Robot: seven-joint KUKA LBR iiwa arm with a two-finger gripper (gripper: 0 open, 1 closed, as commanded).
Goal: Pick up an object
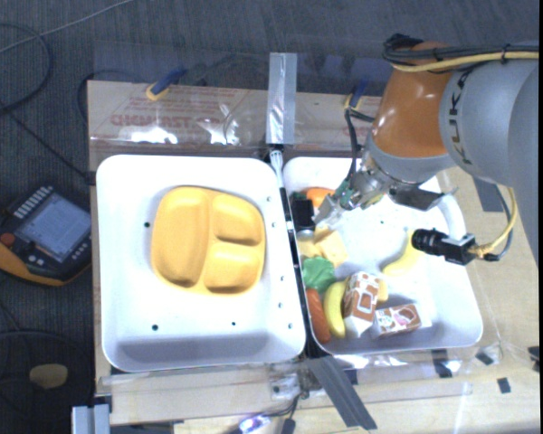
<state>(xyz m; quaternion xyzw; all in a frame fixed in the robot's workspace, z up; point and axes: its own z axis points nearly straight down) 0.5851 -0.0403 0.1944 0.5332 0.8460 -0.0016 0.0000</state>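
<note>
Bench: cardboard-topped, two white bins touching at their inner walls.
Left bin (127, 333): yellow divided tray (208, 240) in the middle, bare floor around it.
Right bin (452, 328): gripper (333, 208) low at the inner wall; finger state cannot tell.
Objects: green toy (319, 272), banana (330, 310), cartons (380, 306) just below the fingers; open floor right of them.

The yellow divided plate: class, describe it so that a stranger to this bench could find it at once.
Two shallow white bins sit side by side; take the left bin, away from the arm. The yellow divided plate lies alone near its middle. It is broad and moulded into three compartments, unlike the small toy foods heaped in the right bin.
</note>
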